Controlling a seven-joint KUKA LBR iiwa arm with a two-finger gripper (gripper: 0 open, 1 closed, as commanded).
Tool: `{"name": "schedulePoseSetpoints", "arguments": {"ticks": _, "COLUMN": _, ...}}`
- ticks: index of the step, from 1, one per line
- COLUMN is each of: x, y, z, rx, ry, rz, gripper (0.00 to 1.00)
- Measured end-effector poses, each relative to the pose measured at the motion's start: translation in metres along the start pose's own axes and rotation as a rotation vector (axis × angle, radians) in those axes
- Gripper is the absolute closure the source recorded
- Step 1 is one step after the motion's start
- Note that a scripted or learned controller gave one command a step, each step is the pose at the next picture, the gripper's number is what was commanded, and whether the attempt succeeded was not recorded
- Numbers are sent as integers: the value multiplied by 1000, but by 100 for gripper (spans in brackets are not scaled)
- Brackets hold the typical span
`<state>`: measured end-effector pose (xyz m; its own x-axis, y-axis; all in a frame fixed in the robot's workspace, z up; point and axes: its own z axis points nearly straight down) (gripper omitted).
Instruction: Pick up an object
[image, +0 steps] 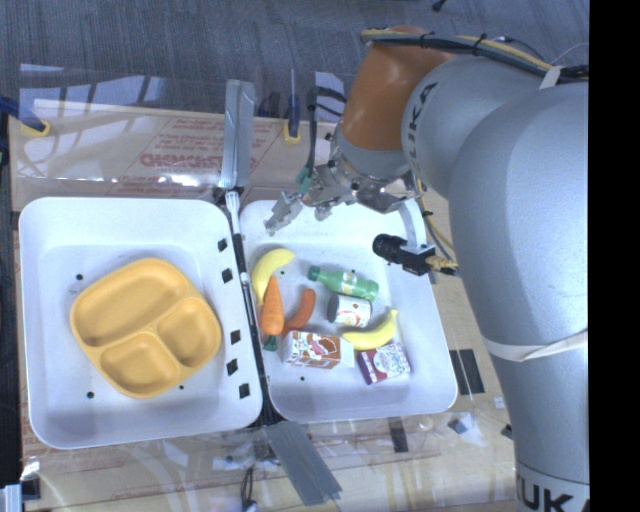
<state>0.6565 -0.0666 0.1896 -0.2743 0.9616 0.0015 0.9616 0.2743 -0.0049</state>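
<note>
Nothing has been picked up yet: the gripper (300, 200), seemingly released and holding nothing, is poised at the upper centre, above the banana (268, 268) lying in the right bin (425, 385).

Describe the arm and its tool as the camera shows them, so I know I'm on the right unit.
The arm is a bulky, rounded grey body with an orange band above the wrist. Black and yellow cables run over its top. Part of the black KUKA lettering shows at its lower end. The tool is a small, bare-metal assembly with thin fingers, and a black cylindrical part sticks out beside it.
</note>
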Motion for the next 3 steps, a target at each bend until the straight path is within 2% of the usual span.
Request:
{"name": "schedulePoseSetpoints", "arguments": {"ticks": 1, "x": -23, "y": -67, "z": 101, "rx": -2, "ry": -1, "rz": -124, "gripper": 0}}
{"name": "schedulePoseSetpoints", "arguments": {"ticks": 2, "x": -23, "y": -68, "z": 101, "rx": 0, "ry": 0, "rz": -124, "gripper": 0}}
{"name": "schedulePoseSetpoints", "arguments": {"ticks": 3, "x": -23, "y": -68, "z": 94, "rx": 4, "ry": 2, "rz": -129, "gripper": 100}}
